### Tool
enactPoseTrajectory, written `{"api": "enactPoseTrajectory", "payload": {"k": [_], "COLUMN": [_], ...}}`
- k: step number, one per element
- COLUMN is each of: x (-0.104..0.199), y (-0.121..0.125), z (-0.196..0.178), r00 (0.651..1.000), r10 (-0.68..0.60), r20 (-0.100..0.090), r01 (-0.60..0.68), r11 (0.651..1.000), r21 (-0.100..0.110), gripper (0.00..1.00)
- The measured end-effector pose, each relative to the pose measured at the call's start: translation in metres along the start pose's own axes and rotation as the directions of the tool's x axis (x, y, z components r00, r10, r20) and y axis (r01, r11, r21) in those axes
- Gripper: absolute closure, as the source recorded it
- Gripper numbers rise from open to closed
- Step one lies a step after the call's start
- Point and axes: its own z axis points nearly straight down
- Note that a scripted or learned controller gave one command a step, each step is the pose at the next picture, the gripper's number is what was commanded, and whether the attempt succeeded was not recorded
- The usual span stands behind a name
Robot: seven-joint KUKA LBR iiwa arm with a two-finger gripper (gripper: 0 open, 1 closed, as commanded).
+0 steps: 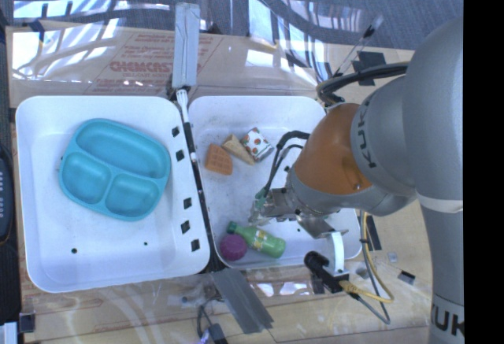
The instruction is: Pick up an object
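The gripper [264, 207] hangs low over the right bin [206, 110], near its middle and toward the near side, at the end of the grey arm [429, 122] that reaches in from the right. The orange band [335, 157] above the wrist bulges over the bin's right half and hides much of it. The fingertips are small and dark against the metal hardware, so whether they are apart or together cannot be told, and nothing can be seen between them.

Just near of the gripper lies a green bottle [258, 238] with a yellow label, on its side, its cap pointing left. Touching the bottle's left end, in the near left corner of the bin, sits a purple ball [231, 248]. Farther away, toward the far left part of the same bin, an orange waffle-like piece [219, 159] lies flat, with a tan wedge [237, 149] just to its right, and a small white cup with red spots [256, 143] tipped over beside the wedge. All of these rest on the bin floor, apart from the gripper.

The left bin [31, 193] holds a blue divided tray [115, 168], lying flat near its middle, slightly turned.
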Motion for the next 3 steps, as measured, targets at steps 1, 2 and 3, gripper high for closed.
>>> {"api": "enactPoseTrajectory", "payload": {"k": [1, 2, 3], "x": [0.000, -0.016, -0.029], "y": [0.000, -0.001, 0.000], "z": [0.000, 0.006, 0.006], "r00": [1.000, 1.000, 1.000], "r10": [0.000, 0.001, 0.000], "r20": [0.000, -0.003, 0.000], "r01": [0.000, -0.001, 0.000], "r11": [1.000, 1.000, 1.000], "r21": [0.000, -0.004, -0.009], "gripper": [0.00, 0.00, 0.00]}}
